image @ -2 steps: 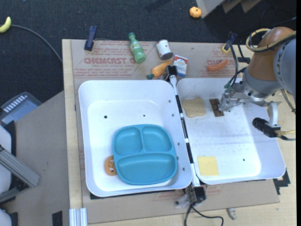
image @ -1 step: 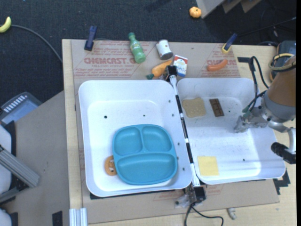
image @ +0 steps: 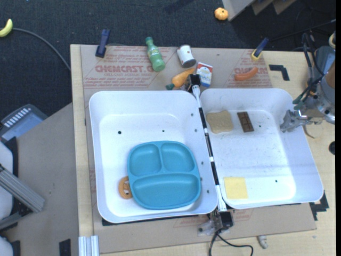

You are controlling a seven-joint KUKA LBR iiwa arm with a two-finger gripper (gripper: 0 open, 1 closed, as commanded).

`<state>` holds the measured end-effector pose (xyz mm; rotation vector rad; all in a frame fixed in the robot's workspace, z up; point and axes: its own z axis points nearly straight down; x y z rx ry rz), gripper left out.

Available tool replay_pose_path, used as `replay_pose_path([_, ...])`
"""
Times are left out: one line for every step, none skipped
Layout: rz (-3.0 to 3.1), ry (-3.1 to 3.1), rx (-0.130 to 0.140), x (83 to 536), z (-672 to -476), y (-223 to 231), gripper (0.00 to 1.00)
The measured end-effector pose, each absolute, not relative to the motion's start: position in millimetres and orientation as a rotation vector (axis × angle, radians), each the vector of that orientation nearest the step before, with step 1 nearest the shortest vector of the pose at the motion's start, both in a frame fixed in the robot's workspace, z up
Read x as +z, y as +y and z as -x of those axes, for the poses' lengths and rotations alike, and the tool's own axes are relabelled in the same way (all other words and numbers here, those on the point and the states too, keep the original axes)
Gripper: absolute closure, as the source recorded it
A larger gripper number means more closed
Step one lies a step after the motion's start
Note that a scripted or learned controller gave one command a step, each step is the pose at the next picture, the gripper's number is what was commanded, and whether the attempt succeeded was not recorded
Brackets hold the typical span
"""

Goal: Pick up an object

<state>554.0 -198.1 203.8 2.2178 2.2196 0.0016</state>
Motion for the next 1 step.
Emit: replay_pose_path([-2.220,2.221,0.000,202.8,-553.4,-197.9,0.00])
